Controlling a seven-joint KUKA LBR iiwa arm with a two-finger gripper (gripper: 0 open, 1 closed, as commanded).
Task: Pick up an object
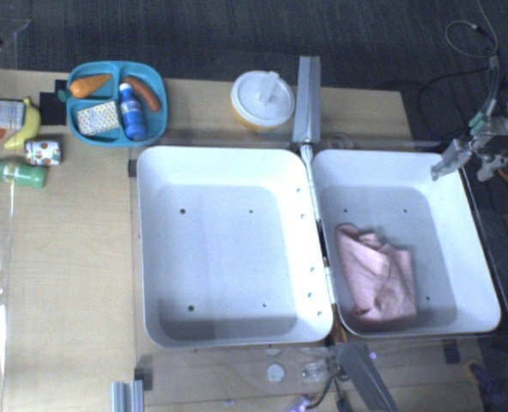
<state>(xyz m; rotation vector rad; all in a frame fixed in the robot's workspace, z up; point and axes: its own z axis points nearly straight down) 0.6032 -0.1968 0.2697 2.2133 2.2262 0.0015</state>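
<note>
Camera view, read from the near edge of the bench to the far one. At the near edge, a pale wood-grain bench top (57,299) is seen, with small metal fittings below the bins. Two shallow white bins of smooth moulded plastic, each roughly square with rounded corners, are set side by side and touch along a metal strip. The left bin (228,247) shows a flat floor dotted with a few small dark holes. In the right bin (408,187), a pink cloth (376,273) is laid crumpled on the floor toward the near-left corner, its soft folds bunched into an irregular rounded heap, just beside the near wall.

At the far right corner of the right bin, the gripper (464,157) is held above the rim, well apart from the cloth; two grey metal fingers are spread apart and nothing is seen between them. Cables are draped behind it over dark carpet.

Beyond the left bin, a round white lidded cup (263,99) with a yellow base is stood on the bench. Farther left, a blue compartmented tray (154,84) is seen, holding toy food: an orange carrot shape, a sausage shape and a blue bottle. Beside it are laid a yellow banana (25,125), a small can (43,152) and a green bottle (14,173).
</note>
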